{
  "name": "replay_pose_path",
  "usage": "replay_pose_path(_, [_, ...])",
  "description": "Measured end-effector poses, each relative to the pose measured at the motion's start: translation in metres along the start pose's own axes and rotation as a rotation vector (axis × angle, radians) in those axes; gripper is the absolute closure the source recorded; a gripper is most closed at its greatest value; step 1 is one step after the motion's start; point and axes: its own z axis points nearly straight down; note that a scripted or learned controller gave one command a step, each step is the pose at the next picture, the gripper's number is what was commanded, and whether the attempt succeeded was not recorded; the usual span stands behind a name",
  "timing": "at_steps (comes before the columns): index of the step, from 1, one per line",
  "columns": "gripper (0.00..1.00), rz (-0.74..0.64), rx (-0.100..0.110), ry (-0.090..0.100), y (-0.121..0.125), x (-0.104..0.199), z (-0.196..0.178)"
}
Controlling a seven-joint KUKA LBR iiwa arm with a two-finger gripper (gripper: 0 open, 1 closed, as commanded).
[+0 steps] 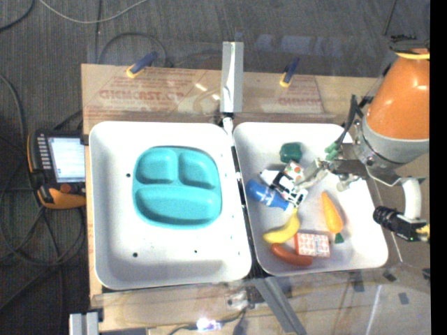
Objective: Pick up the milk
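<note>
Milk carton [288, 182] lay unlifted in right bin [370, 257]; gripper [323, 167] at its 2 o'clock, grip state indeterminable

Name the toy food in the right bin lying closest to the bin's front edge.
The red sausage, lying just below the banana and beside the red-and-white box; the carrot sits farther back.

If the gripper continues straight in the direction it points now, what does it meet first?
Probably the milk: the gripper points left and down toward it in the right bin. Depth is unclear.
</note>
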Motion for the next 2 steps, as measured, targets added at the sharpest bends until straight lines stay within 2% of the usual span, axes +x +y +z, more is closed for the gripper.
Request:
replay_pose_path(1, [0.0, 0.076, -0.002, 0.0, 0.049, -0.055, 0.024])
replay_pose_path(2, [0.0, -0.11, -0.003, -0.004, 0.055, -0.067, 0.014])
